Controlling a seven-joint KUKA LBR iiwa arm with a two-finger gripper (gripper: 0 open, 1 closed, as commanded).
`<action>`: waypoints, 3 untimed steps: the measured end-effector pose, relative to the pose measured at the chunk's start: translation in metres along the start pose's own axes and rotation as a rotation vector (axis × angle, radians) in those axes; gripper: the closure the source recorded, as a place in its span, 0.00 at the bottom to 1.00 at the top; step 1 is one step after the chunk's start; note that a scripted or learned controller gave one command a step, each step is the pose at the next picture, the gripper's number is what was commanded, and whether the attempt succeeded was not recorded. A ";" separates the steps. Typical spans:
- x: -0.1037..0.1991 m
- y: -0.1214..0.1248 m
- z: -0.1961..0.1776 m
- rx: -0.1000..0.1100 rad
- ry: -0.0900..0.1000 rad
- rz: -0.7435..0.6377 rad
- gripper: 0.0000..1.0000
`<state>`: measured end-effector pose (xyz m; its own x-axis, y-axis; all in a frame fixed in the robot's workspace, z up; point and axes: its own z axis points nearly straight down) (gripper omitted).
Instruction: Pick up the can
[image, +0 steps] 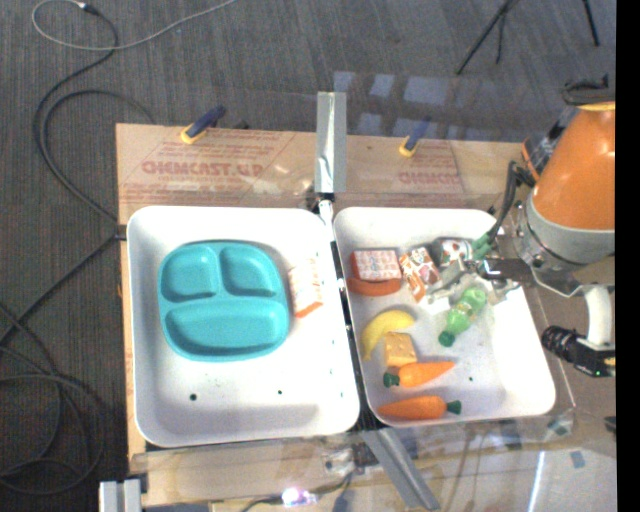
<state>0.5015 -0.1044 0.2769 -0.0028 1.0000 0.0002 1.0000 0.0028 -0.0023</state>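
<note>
Though my gripper (452, 262) hangs low inside the right bin (525, 385), up and to the right of the banana (386, 327), I cannot tell from this slanted view whether my jaws are open or closed. Nothing shows plainly between them.

The can (376, 266) is what I take the short piece with the pink and white label to be. It sits just up and slightly left of the banana, near the wall between the two bins. A reddish-brown band shows along the side of it that faces the banana; that may be its end or a separate piece under it, and I cannot say which. It looks to be lying on its side.

Up and right of the banana, between the can and my gripper, stands a small orange carton (419, 271), close beside the can. A green bottle (462, 310) lies right of the banana, and two carrots (420, 375) lie below it.

I judge the can stiff and probably light, likely a toy among toy food, so it should not crush. Its wall is smooth and round, so it may roll or slip out if I pinch off centre. I would take it across the middle of the labelled body, squarely, coming in on the side away from the carton so I do not nudge its neighbour.
</note>
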 end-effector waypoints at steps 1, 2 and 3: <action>-0.095 0.070 0.000 -0.001 -0.002 -0.081 0.00; -0.108 0.122 0.066 0.000 0.001 0.064 0.00; -0.105 0.167 0.147 0.000 -0.002 0.108 0.00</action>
<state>0.6682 -0.2093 0.1292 0.1046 0.9945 -0.0022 0.9945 -0.1047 -0.0022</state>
